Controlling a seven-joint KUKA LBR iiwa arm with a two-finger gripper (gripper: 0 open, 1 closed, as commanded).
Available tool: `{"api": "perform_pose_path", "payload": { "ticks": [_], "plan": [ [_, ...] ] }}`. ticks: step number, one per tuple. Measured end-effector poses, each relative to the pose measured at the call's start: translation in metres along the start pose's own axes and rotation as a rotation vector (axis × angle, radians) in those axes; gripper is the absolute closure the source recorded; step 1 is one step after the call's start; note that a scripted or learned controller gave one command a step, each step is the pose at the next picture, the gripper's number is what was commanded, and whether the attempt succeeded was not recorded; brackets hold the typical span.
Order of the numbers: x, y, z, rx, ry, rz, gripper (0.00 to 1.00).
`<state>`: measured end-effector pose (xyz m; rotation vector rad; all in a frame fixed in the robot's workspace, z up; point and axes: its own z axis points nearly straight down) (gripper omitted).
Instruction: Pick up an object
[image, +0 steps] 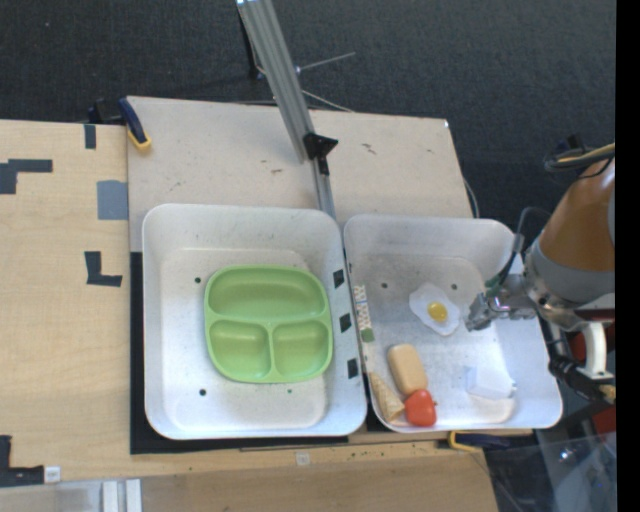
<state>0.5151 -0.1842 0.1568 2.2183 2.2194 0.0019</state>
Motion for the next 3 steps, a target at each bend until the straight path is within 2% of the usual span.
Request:
{"api": "perform_pose_path", "payload": {
  "ticks": [1, 2, 3],
  "plan": [
    [0.007, 0.000, -0.044, 0.001, 0.001, -0.002, 1.00],
    [0.010, 0.001, -0.107, -0.002, 0.000, -0.002, 1.00],
    [0.061, 0.005, -0.093, 0.005, 0.003, -0.005, 1.00]
  ]
}}
